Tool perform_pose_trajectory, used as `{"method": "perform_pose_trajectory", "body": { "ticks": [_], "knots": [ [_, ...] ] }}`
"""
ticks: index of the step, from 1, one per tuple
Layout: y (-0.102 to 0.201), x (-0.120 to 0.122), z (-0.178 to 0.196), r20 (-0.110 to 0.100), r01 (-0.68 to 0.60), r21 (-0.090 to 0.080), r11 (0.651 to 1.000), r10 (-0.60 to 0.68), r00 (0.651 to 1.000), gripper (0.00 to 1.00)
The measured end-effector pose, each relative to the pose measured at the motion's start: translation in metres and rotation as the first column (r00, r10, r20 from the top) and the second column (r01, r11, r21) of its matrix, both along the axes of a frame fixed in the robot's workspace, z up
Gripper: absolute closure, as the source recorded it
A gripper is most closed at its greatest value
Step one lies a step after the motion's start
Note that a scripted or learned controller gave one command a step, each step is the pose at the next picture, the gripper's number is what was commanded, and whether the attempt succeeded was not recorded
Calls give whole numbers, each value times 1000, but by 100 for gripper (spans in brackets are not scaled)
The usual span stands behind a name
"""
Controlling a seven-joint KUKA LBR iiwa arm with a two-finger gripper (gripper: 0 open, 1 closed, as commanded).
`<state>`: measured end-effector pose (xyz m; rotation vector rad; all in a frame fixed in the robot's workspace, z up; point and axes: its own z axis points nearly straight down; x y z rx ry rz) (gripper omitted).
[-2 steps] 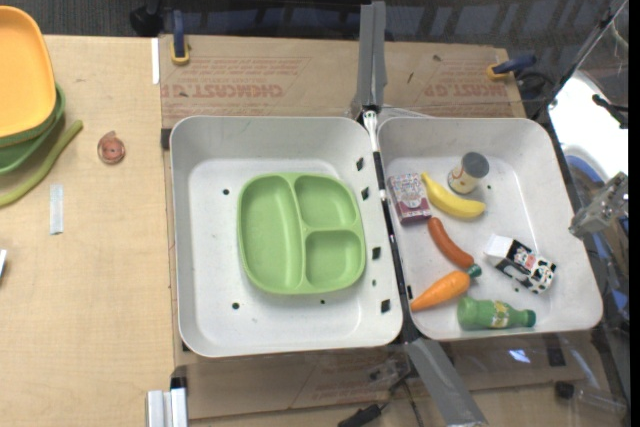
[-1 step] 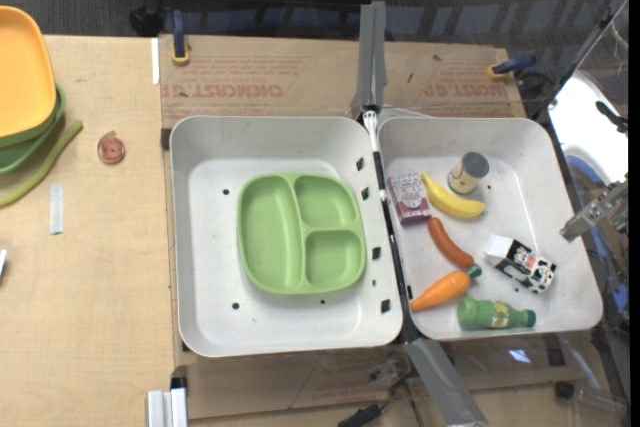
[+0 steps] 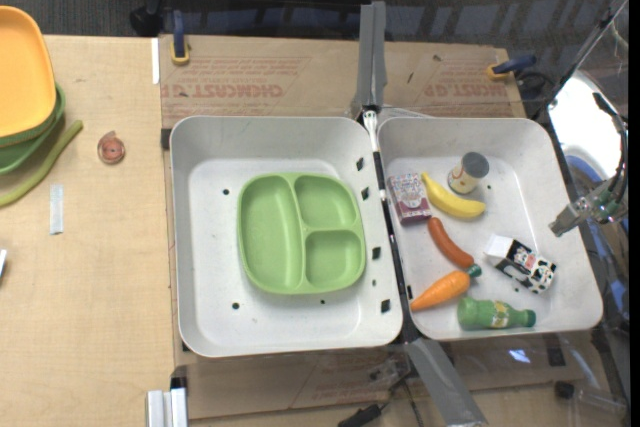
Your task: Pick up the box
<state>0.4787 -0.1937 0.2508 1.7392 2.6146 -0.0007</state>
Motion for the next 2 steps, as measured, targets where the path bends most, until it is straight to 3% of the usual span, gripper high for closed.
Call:
{"method": "perform_pose_trajectory", "body": {
  "ticks": [1, 2],
  "knots": [
    [18, 0, -15, -3, 231, 0, 973, -231, 973, 100],
    [-29, -1, -13, 0, -117, 0, 993, 117, 993, 100]
  ]
}}
